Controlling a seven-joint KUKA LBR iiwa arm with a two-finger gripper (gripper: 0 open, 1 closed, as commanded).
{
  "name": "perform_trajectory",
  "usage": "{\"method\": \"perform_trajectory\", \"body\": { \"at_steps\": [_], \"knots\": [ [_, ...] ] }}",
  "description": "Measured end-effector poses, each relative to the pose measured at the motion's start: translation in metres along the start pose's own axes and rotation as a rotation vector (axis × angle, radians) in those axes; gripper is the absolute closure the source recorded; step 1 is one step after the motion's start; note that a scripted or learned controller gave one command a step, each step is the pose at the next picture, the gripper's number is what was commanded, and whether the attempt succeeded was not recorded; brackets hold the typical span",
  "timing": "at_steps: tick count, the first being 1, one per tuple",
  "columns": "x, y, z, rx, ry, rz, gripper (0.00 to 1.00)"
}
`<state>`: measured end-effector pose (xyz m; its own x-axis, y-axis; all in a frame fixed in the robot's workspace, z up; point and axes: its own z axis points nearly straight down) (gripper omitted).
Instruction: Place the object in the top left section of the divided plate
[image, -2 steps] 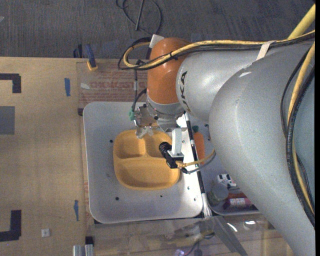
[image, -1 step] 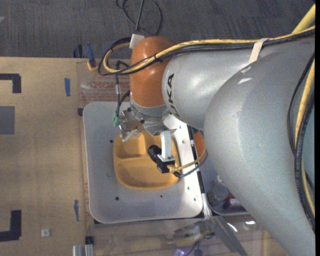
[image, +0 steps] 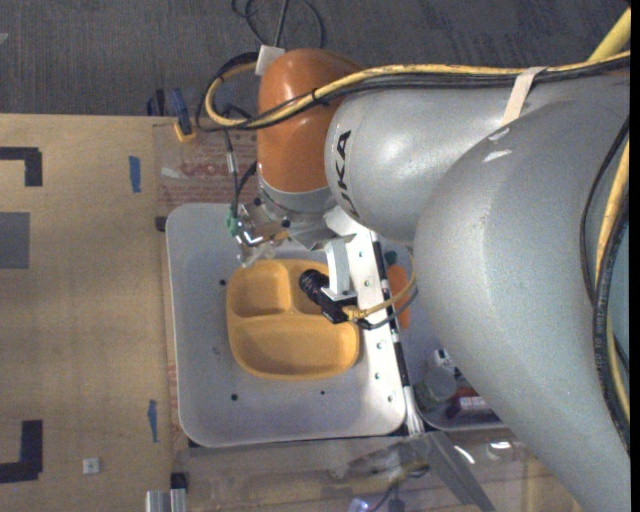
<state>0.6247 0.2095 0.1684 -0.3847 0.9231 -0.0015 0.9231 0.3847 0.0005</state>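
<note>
The grey arm (image: 480, 200) covers the bins from 12 to 5 o'clock, blocking that side. In the left bin (image: 200, 400), bare floor lies open at 6 and 9 o'clock of the divided plate (image: 290, 335), whose 2 upper sections sit under the wrist.

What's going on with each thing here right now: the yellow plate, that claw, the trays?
Divided plate: upright in the left bin, its big front section bare.
Left bin: flat on the bench, holding the plate.
Claw: poised over the plate's upper edge; its grip is hidden from this angle.
Right bin: mostly covered by the arm, small items inside, too hidden to name.
</note>
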Motion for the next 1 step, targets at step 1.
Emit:
{"method": "perform_trajectory", "body": {
  "at_steps": [1],
  "knots": [
    [0.0012, -0.044, 0.07, -0.006, 0.003, -0.051, 1.0]
  ]
}}
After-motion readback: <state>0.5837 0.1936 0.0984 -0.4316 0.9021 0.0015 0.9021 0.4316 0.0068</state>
